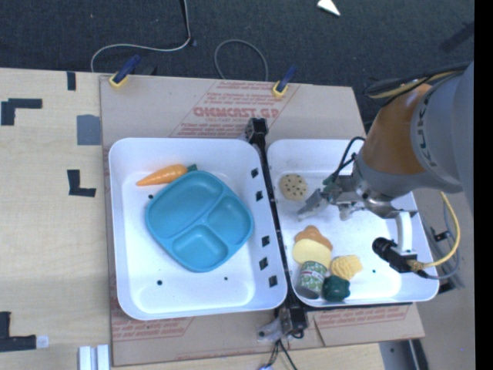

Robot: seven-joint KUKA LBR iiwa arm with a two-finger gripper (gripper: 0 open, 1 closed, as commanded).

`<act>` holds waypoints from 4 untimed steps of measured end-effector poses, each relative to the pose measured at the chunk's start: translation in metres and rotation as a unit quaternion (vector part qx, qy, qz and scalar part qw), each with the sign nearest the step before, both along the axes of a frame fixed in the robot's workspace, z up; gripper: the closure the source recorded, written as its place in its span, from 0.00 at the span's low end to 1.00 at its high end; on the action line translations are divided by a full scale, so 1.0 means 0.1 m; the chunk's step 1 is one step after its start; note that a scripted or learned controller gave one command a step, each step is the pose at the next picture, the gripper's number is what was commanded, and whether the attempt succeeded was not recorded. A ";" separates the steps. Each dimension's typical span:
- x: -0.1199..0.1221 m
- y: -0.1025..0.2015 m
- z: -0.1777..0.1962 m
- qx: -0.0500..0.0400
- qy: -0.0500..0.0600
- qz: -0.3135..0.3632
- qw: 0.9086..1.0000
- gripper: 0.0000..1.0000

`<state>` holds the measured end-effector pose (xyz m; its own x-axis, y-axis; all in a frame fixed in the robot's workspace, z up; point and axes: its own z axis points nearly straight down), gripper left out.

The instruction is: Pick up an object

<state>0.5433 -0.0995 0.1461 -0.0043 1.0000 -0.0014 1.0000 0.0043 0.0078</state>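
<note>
Much of the right bin was hidden beneath the grey arm and its orange band, which were themselves cut off at the frame's right side. The gripper was seen low over the middle of that bin, its two fingers spread apart with nothing between them; the left fingertip lay just beside a round speckled cookie. Toward the bin's near edge a cluster was packed together: a tan piece partly covered by a pale yellow piece, a yellow corn cob, a small can whose label was too blurred to be read, and a dark green item of unclear shape. In the left bin a blue divided plate was seen, with an orange carrot touching its far rim. Red lettering on the cardboard behind the bins appeared upside down and could not be read with certainty.
</note>
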 end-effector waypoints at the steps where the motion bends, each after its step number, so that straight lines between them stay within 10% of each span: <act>1: -0.17 -0.01 -0.63 -0.001 0.003 -0.002 1.000 0.00; 2: 0.54 -0.72 0.41 -0.003 -0.002 -0.002 1.000 0.00; 3: 0.29 -0.38 -0.59 0.002 0.008 -0.001 1.000 0.00; 4: 0.15 -1.31 0.99 -0.004 -0.002 -0.005 1.000 0.00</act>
<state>0.5584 -0.2302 0.2451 0.0059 0.9999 -0.0094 0.9999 -0.0058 0.0127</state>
